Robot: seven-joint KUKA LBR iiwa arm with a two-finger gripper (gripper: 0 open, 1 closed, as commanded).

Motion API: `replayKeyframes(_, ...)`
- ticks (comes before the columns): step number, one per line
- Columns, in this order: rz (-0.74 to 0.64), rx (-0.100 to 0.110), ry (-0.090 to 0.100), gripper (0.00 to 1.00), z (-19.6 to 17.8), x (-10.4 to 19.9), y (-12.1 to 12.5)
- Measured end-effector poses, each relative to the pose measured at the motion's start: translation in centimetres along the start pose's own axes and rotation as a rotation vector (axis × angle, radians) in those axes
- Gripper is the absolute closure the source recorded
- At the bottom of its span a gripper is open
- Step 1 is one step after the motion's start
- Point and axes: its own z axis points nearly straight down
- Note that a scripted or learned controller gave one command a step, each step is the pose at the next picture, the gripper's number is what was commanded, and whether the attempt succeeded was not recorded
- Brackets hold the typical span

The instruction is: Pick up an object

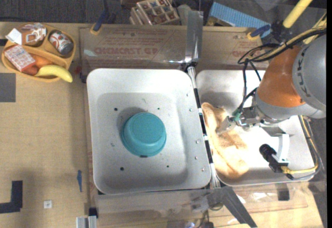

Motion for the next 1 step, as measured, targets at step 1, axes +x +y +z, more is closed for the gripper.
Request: replayKeyframes(1,0.004,-0.004,0.002,1.0,-0.85,0.02,0.18)
